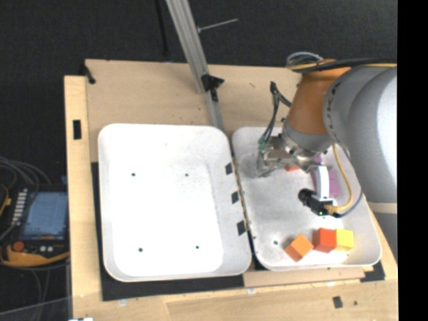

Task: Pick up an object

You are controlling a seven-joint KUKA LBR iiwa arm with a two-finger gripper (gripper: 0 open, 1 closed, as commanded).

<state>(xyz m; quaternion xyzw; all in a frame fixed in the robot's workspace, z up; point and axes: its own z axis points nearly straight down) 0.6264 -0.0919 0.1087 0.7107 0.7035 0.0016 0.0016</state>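
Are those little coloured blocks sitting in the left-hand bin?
No, the orange block, red block and yellow block lie in the right shallow white bin.

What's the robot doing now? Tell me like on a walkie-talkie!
Hand low over the right bin, far end. Orange block, red block, yellow block bunched at near edge, untouched. Nothing blocking them.

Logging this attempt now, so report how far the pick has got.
Done: the arm has reached into the right bin, with the tool low over its upper part. In hand: nothing visibly; the view does not settle how the tool stands. Left: the whole pick. The orange block, red block and yellow block sit together at the bin's near edge, apart from the tool.
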